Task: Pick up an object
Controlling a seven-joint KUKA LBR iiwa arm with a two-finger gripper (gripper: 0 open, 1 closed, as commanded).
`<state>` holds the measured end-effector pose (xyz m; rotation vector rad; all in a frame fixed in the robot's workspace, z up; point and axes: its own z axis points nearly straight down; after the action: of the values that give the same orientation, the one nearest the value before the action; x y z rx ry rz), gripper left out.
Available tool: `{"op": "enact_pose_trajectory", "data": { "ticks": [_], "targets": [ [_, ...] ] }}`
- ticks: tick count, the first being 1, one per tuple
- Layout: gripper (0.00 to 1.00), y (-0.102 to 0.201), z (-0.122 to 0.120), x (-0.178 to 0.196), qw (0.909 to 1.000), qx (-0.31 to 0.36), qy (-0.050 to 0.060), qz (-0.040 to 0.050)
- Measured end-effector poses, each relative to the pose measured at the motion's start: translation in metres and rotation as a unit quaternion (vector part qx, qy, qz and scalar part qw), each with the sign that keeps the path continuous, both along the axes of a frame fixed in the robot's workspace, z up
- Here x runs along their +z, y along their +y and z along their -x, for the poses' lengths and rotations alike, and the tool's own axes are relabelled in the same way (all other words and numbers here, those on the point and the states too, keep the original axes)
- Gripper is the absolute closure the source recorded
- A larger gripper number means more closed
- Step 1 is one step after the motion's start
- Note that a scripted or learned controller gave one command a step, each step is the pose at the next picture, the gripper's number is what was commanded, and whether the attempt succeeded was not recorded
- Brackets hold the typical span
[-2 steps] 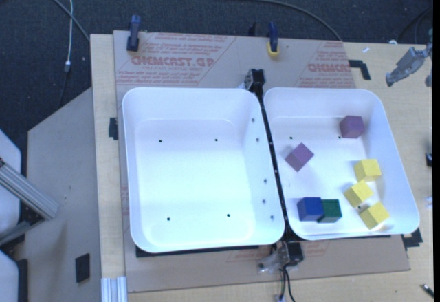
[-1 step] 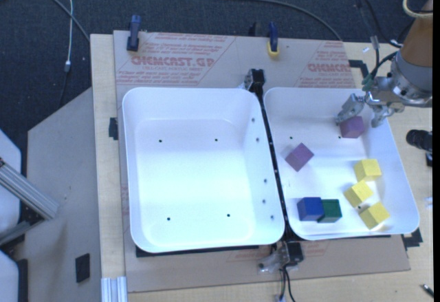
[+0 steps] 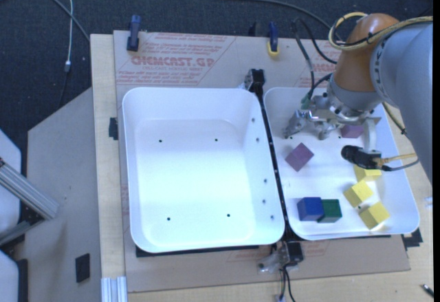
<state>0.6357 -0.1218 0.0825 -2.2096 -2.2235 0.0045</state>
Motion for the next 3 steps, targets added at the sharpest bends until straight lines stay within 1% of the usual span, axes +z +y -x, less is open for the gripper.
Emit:
{"op": "enact_pose_trajectory", "data": {
  "ticks": [1,2,3],
  "targets": [
    [0.0,0.022,0.058,0.005,1.0,-0.003,-0.003,0.001],
    [0.0,0.089,0.042,0.111,0.9996,0.028,-0.009,0.0008],
    [0.0,0.026,0.064,0.014,1.0,-0.006,0.0,0.0017]
  ]
}}
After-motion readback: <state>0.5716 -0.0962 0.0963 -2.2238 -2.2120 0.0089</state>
